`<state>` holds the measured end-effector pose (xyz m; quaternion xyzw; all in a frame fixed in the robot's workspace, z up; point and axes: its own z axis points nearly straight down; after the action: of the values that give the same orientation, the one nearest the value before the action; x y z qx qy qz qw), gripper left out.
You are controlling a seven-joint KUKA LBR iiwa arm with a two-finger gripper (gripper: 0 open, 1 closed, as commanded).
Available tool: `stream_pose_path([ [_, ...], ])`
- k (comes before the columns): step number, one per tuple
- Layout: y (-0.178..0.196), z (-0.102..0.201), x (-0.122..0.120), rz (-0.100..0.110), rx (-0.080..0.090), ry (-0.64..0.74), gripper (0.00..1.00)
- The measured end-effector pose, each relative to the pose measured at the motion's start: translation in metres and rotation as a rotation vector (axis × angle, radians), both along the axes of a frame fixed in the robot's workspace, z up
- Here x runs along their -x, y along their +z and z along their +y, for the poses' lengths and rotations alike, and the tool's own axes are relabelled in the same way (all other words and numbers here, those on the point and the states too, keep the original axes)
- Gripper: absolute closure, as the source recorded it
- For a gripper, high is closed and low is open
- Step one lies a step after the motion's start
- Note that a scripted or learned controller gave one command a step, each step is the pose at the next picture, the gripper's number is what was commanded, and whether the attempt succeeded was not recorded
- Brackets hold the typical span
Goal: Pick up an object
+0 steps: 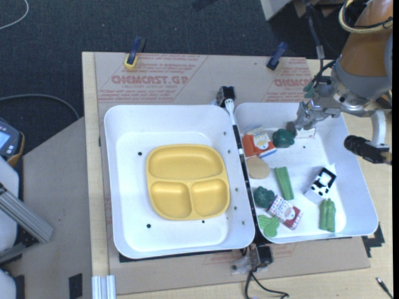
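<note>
My gripper (pixel 303 118) hangs over the far part of the right bin (pixel 361 185), reaching in from the right under the orange-banded wrist. A dark green rounded object (pixel 284 137) lies just to its lower left, very close to the tip; whether they touch is unclear. Beside that sits an orange-red carton (pixel 257 144). Further forward lie a tan disc (pixel 258 168), a green stick (pixel 283 182), a black-and-white carton (pixel 322 184), a green vegetable (pixel 327 215), a dark green broccoli piece (pixel 264 197) and a red-white packet (pixel 287 213).
The left bin (pixel 124 142) holds a yellow divided plate (pixel 186 180). A light green leaf piece (pixel 269 227) lies at the right bin's front left corner. Clamps (pixel 133 53) hold the cardboard base at the back. A black part of the arm (pixel 365 148) overhangs the bin's right rim.
</note>
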<state>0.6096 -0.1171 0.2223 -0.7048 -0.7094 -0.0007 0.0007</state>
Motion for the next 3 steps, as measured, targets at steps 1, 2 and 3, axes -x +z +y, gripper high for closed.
stream_pose_path([
  [1, 0.002, 0.064, -0.011, -0.003, 0.0, 0.001, 1.0],
  [2, 0.002, 0.123, -0.007, 0.002, -0.001, 0.0, 1.0],
  [3, -0.002, 0.168, -0.014, -0.002, 0.001, -0.001, 1.0],
])
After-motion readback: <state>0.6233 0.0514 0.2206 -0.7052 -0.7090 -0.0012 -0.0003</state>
